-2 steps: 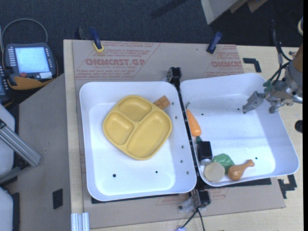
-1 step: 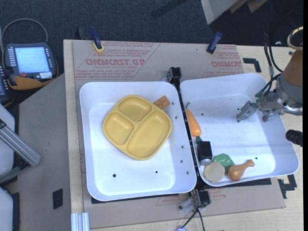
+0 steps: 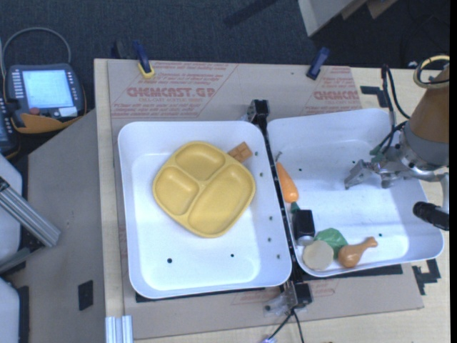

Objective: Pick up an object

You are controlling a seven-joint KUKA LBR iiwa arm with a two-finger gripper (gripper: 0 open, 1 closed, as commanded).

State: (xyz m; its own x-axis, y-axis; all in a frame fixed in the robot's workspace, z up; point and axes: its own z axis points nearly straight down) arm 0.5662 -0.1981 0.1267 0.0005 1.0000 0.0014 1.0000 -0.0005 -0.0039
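Hovering over the right bin [image 3: 335, 138], the tool [image 3: 360, 174] has spread fingers and grips nothing. Nearby objects: orange carrot [image 3: 288, 183] at the left wall; brown drumstick [image 3: 355, 251] near the front rim.

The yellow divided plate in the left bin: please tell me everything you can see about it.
The yellow divided plate looks like matte plastic, with rounded corners and three compartments: two smaller ones at the upper left, one large one at the lower right. It lies flat, right side up and turned diagonally, in the upper middle of the left bin. A small brown block sits at its upper right edge.
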